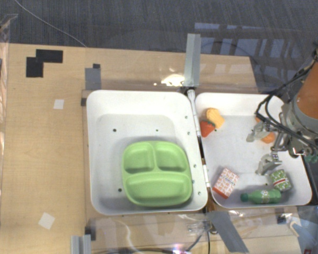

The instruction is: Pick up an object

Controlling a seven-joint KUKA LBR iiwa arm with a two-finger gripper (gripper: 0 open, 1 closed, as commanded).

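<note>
green can [280, 180]: small green/white can, lying just below the hand, touching or nearly touching it; looks like the likeliest pick target, that's a guess.
hand [268, 165]: low in the right bin [238, 107], near its right wall. fingers point down-left; how far open they are, can't tell, and nothing shows between them.
green bottle [261, 196]: lying flat below the hand, just beside the can, along the bin's near wall.
risk 1: can + bottle sit close together, so a closing grip could catch both or shove one aside and come up w/ nothing.
risk 2: can looks tilted on its side; round body may roll or squirt out if pinched off-centre.
risk 3: orange piece [267, 137] sits just above the hand, partly behind wrist cables; a sideways move up that way could knock it.
edges: bin's right wall close to the hand's right; near wall close below the bottle. little room on those two sides.
open room: bare bin floor to the hand's left, between it and the red/white box [226, 182]; best way to back off or re-approach.
farther left: yellow/red toy [212, 121] up by the divider, well apart from the hand.
left bin [103, 107]: holds green tray [157, 173], well apart, across the divider.
bench [37, 157]: no bearing on this grab.
</note>
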